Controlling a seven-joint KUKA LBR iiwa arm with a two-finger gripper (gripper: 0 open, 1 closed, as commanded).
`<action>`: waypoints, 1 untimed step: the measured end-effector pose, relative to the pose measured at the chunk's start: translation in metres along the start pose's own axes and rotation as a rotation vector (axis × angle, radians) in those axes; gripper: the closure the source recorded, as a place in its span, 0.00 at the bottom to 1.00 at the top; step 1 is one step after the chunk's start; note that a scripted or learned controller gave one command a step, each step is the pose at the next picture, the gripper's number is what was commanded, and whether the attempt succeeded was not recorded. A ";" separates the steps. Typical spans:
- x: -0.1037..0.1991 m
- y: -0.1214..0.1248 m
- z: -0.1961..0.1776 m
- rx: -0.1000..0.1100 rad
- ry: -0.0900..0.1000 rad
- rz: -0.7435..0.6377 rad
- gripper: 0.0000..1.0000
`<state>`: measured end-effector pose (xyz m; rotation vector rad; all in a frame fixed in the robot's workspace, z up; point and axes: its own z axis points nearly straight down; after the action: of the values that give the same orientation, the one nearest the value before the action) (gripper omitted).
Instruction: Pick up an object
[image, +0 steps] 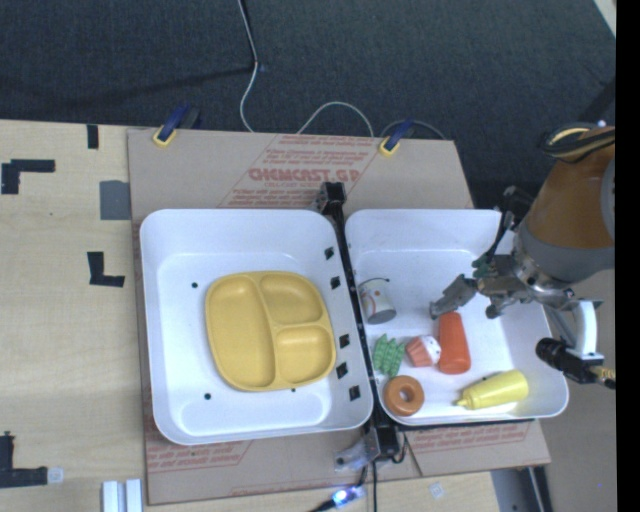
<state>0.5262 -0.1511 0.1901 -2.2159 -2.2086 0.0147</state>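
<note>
The right bin (420, 235) holds several small objects: a grey can (377, 299) on its side, an orange-red cylinder (454, 343), a green leafy piece (388, 352), a small red-and-white piece (424, 350), a brown ring (404, 395) and a yellow bottle (494, 389). My gripper (468, 297) hangs over the right part of this bin, just above the orange-red cylinder. Its two dark fingers are spread apart with nothing between them.
The left bin (170, 250) holds a yellow divided tray (268, 329). A black divider (345, 300) runs between the bins. The grey arm with its orange band (570, 200) comes in from the right over the bin's edge. Cardboard (300, 170) lies under both bins.
</note>
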 end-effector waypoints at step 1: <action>0.000 0.003 -0.007 -0.013 -0.002 -0.004 0.00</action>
<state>0.5294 -0.1506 0.1973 -2.2192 -2.2209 0.0024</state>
